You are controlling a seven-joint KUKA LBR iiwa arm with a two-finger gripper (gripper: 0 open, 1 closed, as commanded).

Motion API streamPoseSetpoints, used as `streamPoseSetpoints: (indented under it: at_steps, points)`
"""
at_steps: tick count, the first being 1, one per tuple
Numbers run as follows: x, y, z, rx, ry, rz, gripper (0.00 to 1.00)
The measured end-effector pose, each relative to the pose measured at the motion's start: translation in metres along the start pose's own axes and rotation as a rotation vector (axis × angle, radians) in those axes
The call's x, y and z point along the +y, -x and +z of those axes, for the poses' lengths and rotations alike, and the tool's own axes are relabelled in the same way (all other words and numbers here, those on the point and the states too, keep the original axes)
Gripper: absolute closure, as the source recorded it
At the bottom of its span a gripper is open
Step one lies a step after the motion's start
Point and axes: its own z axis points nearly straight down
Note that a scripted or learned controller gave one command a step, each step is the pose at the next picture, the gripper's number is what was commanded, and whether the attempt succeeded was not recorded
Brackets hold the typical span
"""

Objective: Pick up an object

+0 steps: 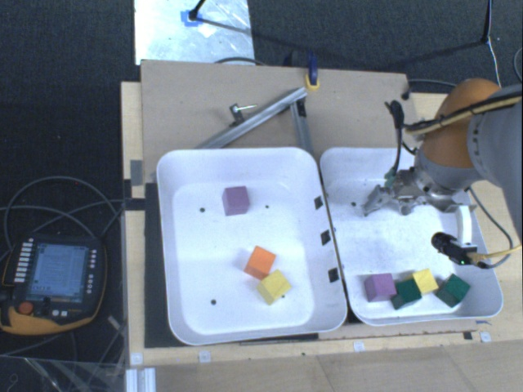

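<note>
Arm hangs over the right bin, nothing in its grip, blocks waiting either side.

Starting left of the seam where the two bins meet: the left bin has a purple block up toward the back, then an orange block touching a yellow block nearer the front. Across the seam, the right bin has a row along its front wall: a second purple block, a dark green block, a small yellow block, another green block, all packed close. The gripper sits well back from that row, jaws spread wide over bare floor. My worry: those front blocks touch, so a finger could land on a neighbour and shove rather than grab.
</note>
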Motion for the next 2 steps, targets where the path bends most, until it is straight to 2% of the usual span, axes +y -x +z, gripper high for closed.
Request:
streamPoseSetpoints:
  at_steps: [1,2]
  points:
    - [0.002,0.0,-0.013,0.0,0.006,-0.001,1.0]
    - [0.01,0.004,-0.075,-0.002,0.01,-0.002,1.0]
